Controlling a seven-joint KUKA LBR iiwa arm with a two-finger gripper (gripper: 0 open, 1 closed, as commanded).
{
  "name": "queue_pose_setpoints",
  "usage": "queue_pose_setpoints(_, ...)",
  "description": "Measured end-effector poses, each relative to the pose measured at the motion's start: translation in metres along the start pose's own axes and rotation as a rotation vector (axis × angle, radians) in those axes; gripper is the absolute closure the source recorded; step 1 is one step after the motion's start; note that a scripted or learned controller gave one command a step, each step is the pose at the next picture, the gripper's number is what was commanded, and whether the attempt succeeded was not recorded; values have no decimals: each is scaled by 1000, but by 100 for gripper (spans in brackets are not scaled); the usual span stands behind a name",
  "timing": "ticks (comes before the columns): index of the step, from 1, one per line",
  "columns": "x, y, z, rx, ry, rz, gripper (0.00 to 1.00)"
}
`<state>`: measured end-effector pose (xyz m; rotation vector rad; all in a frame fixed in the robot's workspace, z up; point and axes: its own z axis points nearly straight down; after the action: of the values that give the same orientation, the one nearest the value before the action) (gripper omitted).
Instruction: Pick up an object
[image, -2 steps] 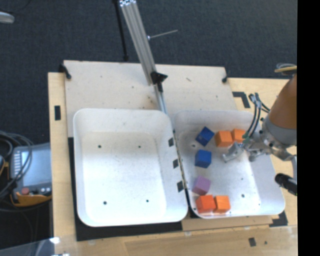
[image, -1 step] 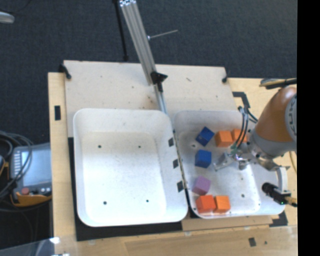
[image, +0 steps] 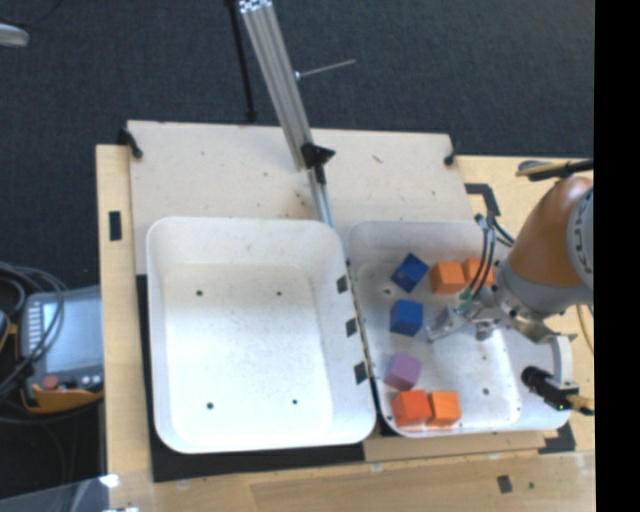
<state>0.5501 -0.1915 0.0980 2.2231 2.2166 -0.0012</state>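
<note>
Blue (image: 406, 317), orange (image: 448, 277) and purple (image: 403, 370) blocks lie scattered (right bin (image: 500, 415)).

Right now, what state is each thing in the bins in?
Upper blue cube: tilted, in right bin.
Lower blue cube: flat, apart from the others.
Orange block: beside the arm.
Purple cube: loose, near left wall.
Orange pair: touching, at front wall.
End effector: low over bin floor, holding nothing visible.

Two shallow white plastic bins, the left (image: 250, 330) and the right (image: 500, 400), look smooth with a faint sheen (dark specks dot both). The pale wooden bench (image: 118, 300) is matt. A slanted silver metal rail (image: 280, 85) gleams. Small blue (image: 406, 317), orange (image: 448, 277) and lilac (image: 404, 370) blocks appear matt.
</note>
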Motion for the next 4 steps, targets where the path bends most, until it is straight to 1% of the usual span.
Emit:
queue_pose_setpoints(1, -1, 1, -12, -5, 0, 5, 100)
queue_pose_setpoints(2, 2, -1, -58, -5, 0, -5, 100)
queue_pose_setpoints(3, -8, 1, -106, -6, -1, -6, 100)
queue_pose_setpoints(4, -10, 3, -159, -7, -1, -6, 100)
